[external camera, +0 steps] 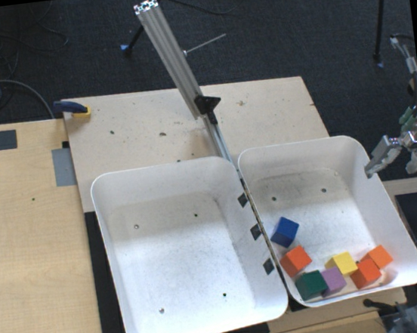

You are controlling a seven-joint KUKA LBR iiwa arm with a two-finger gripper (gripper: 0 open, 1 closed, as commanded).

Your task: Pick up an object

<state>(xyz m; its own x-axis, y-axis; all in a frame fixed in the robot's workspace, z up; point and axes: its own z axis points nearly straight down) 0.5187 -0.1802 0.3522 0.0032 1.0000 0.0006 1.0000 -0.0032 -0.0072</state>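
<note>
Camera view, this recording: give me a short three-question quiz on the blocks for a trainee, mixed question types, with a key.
1. True or false: the blue block lies in the left bin.
2. Which block touches the green block? A) purple block B) blue block C) neither
3. Fill in: the claw sits beyond the right bin's ____ rim.

Key: 1 false, it lies in the right bin. 2 A. 3 right.
</note>
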